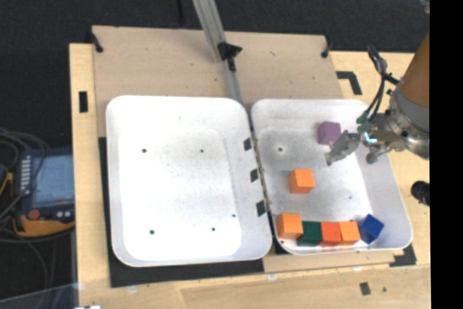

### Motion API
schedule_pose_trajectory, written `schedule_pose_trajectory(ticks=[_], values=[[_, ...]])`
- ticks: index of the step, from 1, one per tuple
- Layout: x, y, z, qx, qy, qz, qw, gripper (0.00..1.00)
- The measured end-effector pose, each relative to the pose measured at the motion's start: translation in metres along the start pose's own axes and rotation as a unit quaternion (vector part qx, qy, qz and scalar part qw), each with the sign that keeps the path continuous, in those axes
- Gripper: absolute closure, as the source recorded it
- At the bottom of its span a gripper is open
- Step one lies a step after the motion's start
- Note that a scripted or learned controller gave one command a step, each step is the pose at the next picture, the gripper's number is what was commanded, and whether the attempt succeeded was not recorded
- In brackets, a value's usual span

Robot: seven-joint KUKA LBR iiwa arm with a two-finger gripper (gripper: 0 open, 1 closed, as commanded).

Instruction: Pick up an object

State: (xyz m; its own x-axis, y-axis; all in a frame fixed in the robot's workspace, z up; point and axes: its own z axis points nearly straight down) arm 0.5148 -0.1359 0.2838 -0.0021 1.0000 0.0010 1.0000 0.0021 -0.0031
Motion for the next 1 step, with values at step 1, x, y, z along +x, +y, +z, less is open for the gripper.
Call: schedule_pose_trajectory(ticks=[1], values=[[-0.0002, 0.0007, -0.0021, -0.003, -0.001, 0.001, 1.0, 0.0]])
